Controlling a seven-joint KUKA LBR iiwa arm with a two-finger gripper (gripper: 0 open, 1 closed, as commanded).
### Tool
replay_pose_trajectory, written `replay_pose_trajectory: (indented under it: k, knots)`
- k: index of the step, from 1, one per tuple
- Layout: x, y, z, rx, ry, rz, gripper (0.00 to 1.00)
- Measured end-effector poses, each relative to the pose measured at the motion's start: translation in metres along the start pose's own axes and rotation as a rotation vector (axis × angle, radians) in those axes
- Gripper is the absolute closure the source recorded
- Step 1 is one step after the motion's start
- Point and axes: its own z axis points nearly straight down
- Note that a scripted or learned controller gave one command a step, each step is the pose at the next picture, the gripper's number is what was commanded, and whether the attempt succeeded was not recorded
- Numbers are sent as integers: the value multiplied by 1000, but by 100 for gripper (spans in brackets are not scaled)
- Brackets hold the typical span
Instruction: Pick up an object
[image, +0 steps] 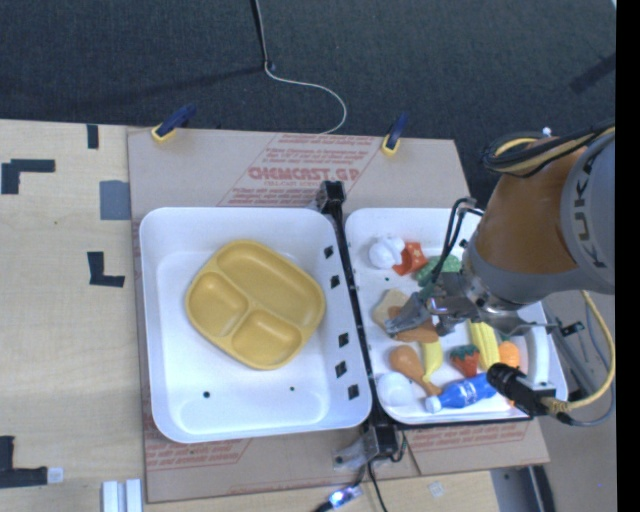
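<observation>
Two white bins sit side by side mid-frame: the left bin (165, 330) and the right bin (395, 222). My arm (535, 225) comes in from the right edge and hangs over the right one.

One yellow divided plate (255, 303) lies tilted in the left bin, three compartments, nothing in them.

All the pickable stuff is piled in the right bin, lower right of center. My count: one blue bottle (462, 392) near the bottom rim, one chicken drumstick (410, 363) just left of it, one corn cob (485, 343), one white lump (383, 252) up top, one red piece (411, 258) beside that. There are more small bits under my wrist that I can't sort out.

My gripper (412, 318) is down low in the middle of the pile, by a tan piece (392, 302). Honestly can't tell if it's spread or pinched from this angle, or whether anything's in it.

So I'd call this the reach/grasp step. Next up: close on one item cleanly, then lift straight up without dragging the neighbours along.
</observation>
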Motion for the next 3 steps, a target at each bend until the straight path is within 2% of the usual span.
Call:
replay_pose_trajectory:
  k: [1, 3]
  knots:
    - [-5, 13, 13, 0, -2, 2, 100]
    - [-4, 15, 12, 0, 0, 1, 100]
